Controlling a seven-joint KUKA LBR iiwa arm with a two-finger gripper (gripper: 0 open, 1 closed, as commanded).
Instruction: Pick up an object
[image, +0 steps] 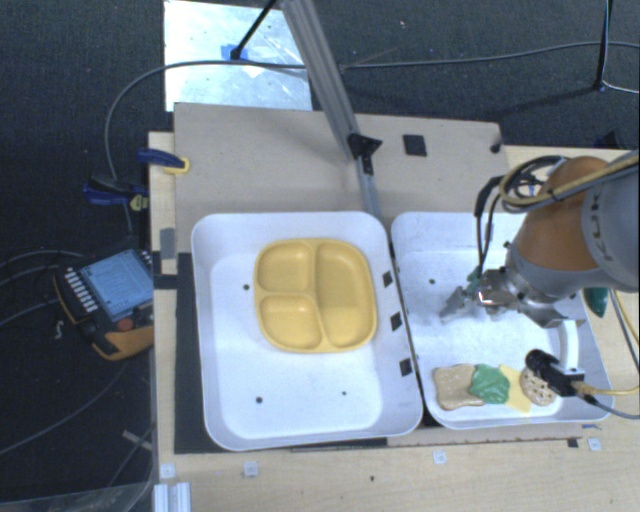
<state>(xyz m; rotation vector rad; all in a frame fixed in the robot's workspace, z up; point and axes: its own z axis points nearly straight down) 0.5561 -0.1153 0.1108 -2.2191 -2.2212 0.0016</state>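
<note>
Over the right bin (420, 240), gripper (462, 301) (jaw state unclear), arm hiding bin's far side, toys (492, 385) bunched below

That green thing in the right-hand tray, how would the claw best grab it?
Probably from straight above, pinching across the middle of the green object. It lies low against the front wall of the right bin, with a tan piece touching one side and a yellow piece the other, so a sideways approach is blocked. The gripper hangs above the bin floor.

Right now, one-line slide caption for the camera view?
Gripper low over right bin; small items clustered at its near edge; yellow tray in left bin.
</note>
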